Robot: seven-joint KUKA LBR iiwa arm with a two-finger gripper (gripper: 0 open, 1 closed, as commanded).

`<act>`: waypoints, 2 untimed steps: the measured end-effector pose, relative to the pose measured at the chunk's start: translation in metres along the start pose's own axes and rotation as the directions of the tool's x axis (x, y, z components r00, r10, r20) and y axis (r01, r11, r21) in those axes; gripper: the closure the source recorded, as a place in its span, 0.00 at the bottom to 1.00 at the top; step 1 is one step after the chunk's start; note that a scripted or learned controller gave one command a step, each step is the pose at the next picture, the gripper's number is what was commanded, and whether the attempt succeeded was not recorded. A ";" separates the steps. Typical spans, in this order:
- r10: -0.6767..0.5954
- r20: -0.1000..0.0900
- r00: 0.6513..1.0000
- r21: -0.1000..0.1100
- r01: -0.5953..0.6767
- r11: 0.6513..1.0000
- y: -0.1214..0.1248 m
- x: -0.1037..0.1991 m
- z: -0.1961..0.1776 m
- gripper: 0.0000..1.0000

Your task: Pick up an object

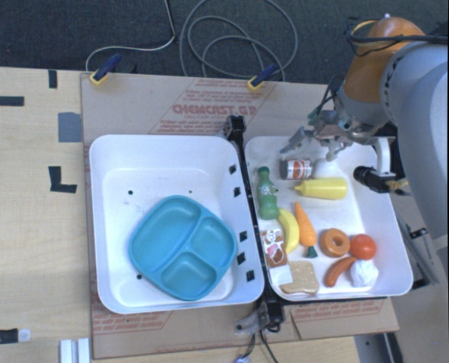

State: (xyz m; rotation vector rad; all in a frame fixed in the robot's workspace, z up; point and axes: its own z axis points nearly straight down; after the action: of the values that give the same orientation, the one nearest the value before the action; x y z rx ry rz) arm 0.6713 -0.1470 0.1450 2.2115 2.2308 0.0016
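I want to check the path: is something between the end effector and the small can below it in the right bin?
Nothing visible does. The end effector hangs just above the can; the yellow bottle lies beside the can, nearer the camera.

Even, fairly bright overhead light, no strong direction. Both white bins (pixel 103 165) run close to overexposed, with floors and rims losing detail. Shadows are soft and short: a faint grey one sits under the blue divided plate (pixel 183 246) along its lower edge, and small ones sit beside the toy foods in the right bin. The dark carpet (pixel 58 13) at top is underexposed and nearly textureless. Overall sharpness is low, the resolution is coarse, and small print on the cardboard (pixel 209 110) is barely legible. The arm (pixel 406 74) at right looks soft, with a mild highlight on its orange band. No obvious edge distortion.
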 end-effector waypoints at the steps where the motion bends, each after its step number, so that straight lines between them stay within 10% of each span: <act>1: 0.008 0.001 1.000 0.001 -0.008 1.000 -0.053 0.038 0.045 0.00; 2: 0.008 0.003 1.000 -0.003 -0.008 1.000 -0.113 0.048 0.059 0.00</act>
State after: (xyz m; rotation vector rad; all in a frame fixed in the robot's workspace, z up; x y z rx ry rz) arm 0.5575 -0.0999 0.0857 2.2178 2.2188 0.0018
